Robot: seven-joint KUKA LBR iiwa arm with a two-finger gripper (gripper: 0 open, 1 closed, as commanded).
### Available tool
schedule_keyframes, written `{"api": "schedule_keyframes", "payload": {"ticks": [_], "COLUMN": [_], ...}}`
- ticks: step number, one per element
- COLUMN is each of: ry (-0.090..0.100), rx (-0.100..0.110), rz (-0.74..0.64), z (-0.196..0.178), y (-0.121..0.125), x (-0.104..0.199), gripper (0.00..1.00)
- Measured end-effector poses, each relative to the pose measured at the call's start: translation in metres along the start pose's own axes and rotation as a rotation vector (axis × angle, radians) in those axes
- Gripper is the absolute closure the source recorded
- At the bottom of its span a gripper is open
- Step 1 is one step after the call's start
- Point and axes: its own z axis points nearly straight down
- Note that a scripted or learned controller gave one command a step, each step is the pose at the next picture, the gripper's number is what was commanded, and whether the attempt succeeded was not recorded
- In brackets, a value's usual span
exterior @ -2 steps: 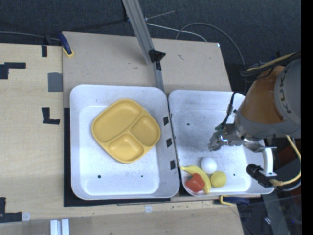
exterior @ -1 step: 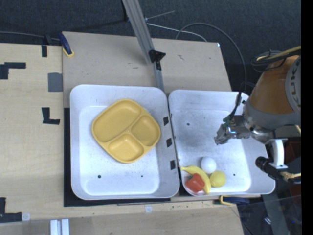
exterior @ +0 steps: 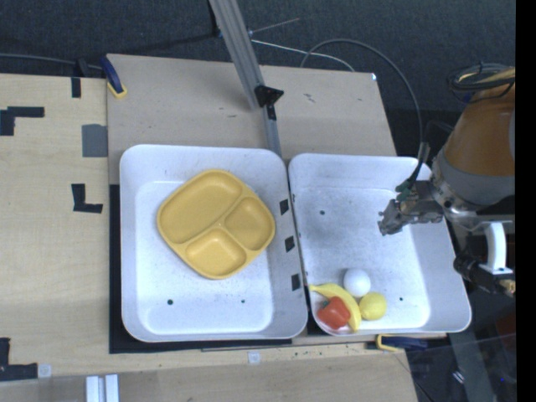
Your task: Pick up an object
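Bench with 2 white bins (exterior: pixel 134 249), gripper (exterior: pixel 392 222) low over right bin (exterior: pixel 444 291), grip state unclear

right bin, near front edge: white ball (exterior: pixel 357 281), yellow ball (exterior: pixel 373 306), red piece (exterior: pixel 334 312), banana (exterior: pixel 342 296), all clustered and touching. yellow divided plate (exterior: pixel 216 223) flat in left bin.

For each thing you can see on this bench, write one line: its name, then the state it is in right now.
Yellow divided plate: lying flat in the left bin, right side up.
White ball: resting in the right bin, near its front edge.
Banana: lying beside the white ball.
Red fruit: lying against the banana.
Yellow fruit: lying by the banana.
Gripper: over the right bin, holding nothing visible.
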Motion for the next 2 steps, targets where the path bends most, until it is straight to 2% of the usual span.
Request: {"api": "schedule_keyframes", "payload": {"ticks": [2], "ry": [0.003], "rx": [0.007], "rz": [-0.007], "z": [0.011], "y": [0.002], "x": [0.115], "gripper": [1.0]}}
